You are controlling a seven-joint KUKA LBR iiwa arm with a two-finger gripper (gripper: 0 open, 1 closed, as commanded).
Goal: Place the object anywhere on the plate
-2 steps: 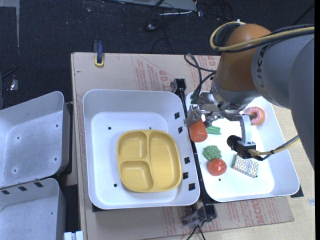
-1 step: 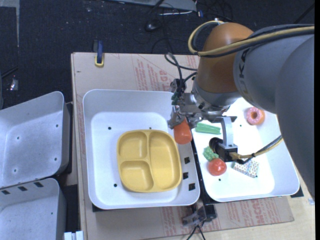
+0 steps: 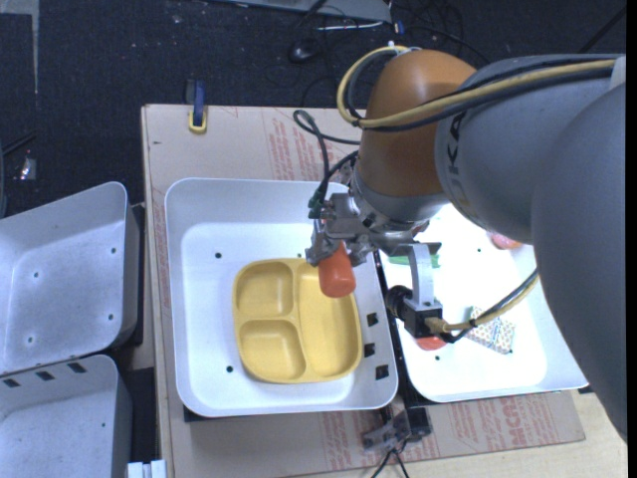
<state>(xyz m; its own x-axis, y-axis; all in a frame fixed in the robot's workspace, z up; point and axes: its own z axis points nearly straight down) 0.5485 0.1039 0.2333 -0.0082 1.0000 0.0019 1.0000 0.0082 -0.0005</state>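
A yellow plate (image 3: 297,322) with three compartments lies in the left white bin (image 3: 204,267). My gripper (image 3: 335,254) hangs over the plate's upper right corner, shut on an orange-red rounded object (image 3: 337,273). The object sits between the fingers and hangs just above the plate's large right compartment. The arm's orange band (image 3: 413,118) and grey body cover much of the right bin.
The right white bin (image 3: 498,366) holds a small red object (image 3: 429,343), a patterned flat packet (image 3: 496,334), a pink item (image 3: 506,240) at the arm's edge and a green-white piece (image 3: 418,264). A blue clip (image 3: 198,106) sits at the bench's far left corner.
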